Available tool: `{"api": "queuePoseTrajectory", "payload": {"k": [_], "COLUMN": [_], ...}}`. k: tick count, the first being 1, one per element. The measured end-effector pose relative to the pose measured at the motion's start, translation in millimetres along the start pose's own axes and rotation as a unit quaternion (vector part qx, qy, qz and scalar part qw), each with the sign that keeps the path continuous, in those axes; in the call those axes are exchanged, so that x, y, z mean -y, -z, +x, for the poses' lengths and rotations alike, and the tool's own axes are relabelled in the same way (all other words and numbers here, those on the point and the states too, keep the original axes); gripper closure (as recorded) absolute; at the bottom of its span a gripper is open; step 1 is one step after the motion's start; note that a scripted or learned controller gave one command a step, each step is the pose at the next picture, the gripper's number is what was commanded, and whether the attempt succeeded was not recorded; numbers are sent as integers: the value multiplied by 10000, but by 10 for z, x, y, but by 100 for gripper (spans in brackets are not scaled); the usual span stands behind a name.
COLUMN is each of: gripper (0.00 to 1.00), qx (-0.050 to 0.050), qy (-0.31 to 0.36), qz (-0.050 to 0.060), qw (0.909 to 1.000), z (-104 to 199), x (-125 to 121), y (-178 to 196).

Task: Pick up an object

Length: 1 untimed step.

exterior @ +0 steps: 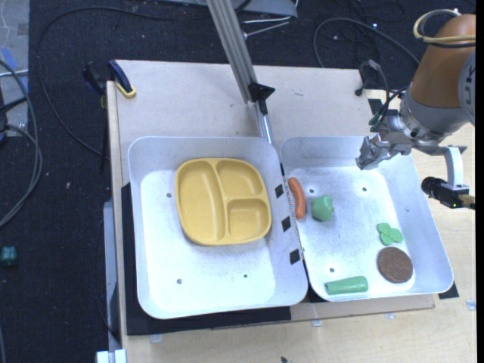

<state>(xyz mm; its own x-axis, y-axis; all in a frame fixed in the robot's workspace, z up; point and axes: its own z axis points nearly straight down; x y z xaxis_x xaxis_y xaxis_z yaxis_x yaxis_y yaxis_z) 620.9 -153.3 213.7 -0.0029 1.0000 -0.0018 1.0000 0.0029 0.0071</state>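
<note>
- My gripper (368,156) hangs over the far right part of the right bin (423,203), near its far wall. I cannot tell from this view how my jaws stand; nothing shows between them, so I judge that I carry nothing.
- My wrist comes in from the right, with the orange band above it, which puts me over this bin rather than the left one.
- Nearest candidate: a green lump (323,208), nearer and to my left on the bin floor. Just left of it a sausage (298,198) lies lengthwise close by the dividing wall; that wall would crowd one jaw, so I rate it the harder pick.
- Along the right side, well apart from me: a green leaf (389,234), and just nearer than it a brown disc (395,265). The disc lies flat and offers little to grip.
- At the near edge a green bar (346,284) lies flat beside the rim.
- Left bin (151,278): a yellow tray (224,201) with three compartments, far-centre. It is too broad for my jaws, in my judgement.
- Finding: pick not yet made. The lump stands free on all sides; I judge it the soundest target.
</note>
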Motion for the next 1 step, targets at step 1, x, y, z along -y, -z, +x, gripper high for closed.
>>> {"api": "queuePoseTrajectory", "payload": {"k": [1], "gripper": [100], "qx": [3], "qy": [4], "qz": [-6], "qw": [10000], "z": [-14], "x": [-16], "y": [649]}}
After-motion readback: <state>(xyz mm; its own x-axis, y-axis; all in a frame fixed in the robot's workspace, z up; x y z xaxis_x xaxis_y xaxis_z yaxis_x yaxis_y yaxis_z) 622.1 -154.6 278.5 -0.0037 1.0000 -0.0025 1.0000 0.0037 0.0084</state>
